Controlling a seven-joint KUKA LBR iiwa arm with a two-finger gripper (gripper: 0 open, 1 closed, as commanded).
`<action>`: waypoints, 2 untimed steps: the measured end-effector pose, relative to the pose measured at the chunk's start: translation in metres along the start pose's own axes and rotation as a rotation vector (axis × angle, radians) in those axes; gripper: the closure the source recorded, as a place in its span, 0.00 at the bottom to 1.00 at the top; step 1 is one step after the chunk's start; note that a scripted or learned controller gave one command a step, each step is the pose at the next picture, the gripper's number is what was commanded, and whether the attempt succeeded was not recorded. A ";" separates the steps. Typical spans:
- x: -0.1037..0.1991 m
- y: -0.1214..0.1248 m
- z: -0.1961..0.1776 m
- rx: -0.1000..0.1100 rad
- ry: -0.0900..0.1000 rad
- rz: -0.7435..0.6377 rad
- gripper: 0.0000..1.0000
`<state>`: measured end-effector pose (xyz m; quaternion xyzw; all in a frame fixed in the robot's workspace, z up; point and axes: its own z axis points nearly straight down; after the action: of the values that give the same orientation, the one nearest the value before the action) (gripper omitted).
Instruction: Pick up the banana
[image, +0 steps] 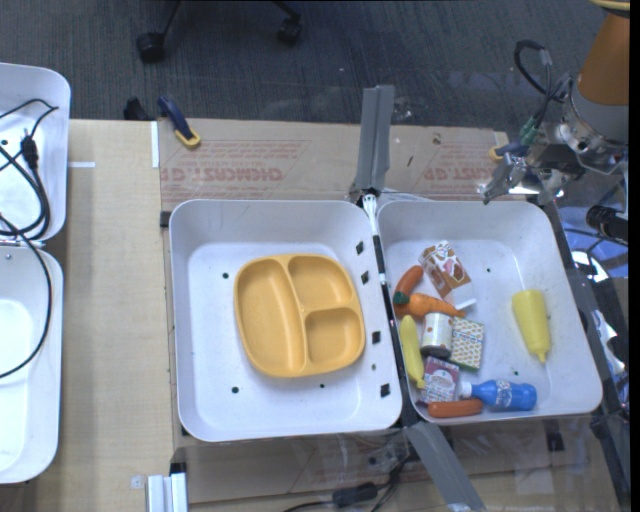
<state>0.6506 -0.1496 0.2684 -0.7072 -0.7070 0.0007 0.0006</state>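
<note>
Banana (410, 351) lying in right bin (560, 245), against left wall beside small can (436, 334). Gripper (510, 175) above bin's far right corner; finger state indeterminable.

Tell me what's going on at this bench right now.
A robot arm reaches in from the right, its gripper over the far rim of the right bin, holding nothing. The banana lies in that bin's left side among a carrot, a blue bottle and other items. The left bin holds a yellow divided plate.
</note>
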 end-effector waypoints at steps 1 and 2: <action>-0.059 -0.029 0.120 0.000 -0.001 0.203 0.00; -0.057 -0.106 0.145 0.004 0.003 0.358 0.00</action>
<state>0.5443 -0.2061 0.1237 -0.8218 -0.5698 0.0011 0.0027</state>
